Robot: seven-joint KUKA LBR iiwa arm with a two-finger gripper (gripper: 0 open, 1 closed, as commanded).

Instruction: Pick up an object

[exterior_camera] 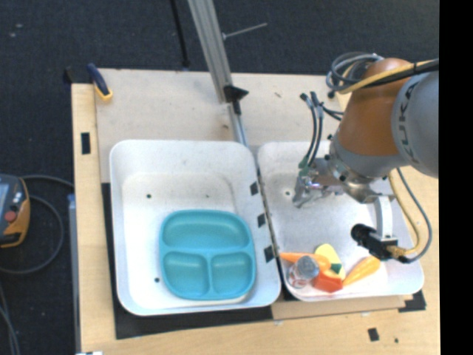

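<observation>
A pile of small objects lies at the front of the right bin [295, 161]: an orange carrot-like piece [362, 271], a yellow piece [327, 257], a red piece [329, 285], a thin orange stick [293, 257] and a round clear item [302, 271]. My gripper [304, 191] hangs over the bin's back left part, well behind the pile. Nothing shows between its fingers.
A turquoise divided tray [208, 254] lies in the left bin [140, 161]. A slanted metal rail [214, 50] rises behind the bins. Cables loop beside my wrist [392, 231]. A yellow-handled tool [100, 83] lies at the bench's back left.
</observation>
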